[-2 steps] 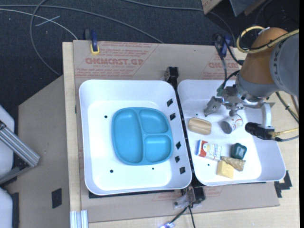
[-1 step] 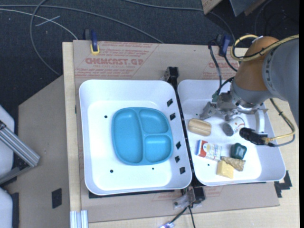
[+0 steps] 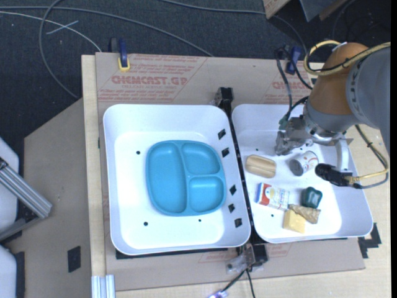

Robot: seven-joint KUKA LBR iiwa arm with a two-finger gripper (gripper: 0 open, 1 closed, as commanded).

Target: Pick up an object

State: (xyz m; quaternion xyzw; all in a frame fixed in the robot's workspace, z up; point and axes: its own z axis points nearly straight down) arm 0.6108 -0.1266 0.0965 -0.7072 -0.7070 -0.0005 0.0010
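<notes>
Two white bins sit side by side on the table (image 3: 155, 67). The left bin (image 3: 124, 166) carries a blue divided plate (image 3: 185, 177); the right bin (image 3: 353, 213) holds the small things on offer. The jaws (image 3: 290, 143) hang low over the upper middle of the right bin, under the orange-banded wrist, and nothing can be seen between them; how far apart they stand cannot be told from this slanted view.

Nearest the jaws lie two candidates. A tan bread-like roll (image 3: 260, 165) rests just below and to the view's left of them, its long axis running roughly left to right across the bin. A small grey cylinder (image 3: 298, 165) lies just below them, slightly to the right, close beside a white cup-like piece (image 3: 309, 160). Farther toward the bin's near edge sit a small carton (image 3: 273, 197), a dark green object (image 3: 312, 197) and a yellow wedge (image 3: 298, 219), all well apart from the jaws.

The pick is not yet made. Judging by closeness, the roll or the grey cylinder is the likelier target, needing only a short shift toward the near edge and a descent.
</notes>
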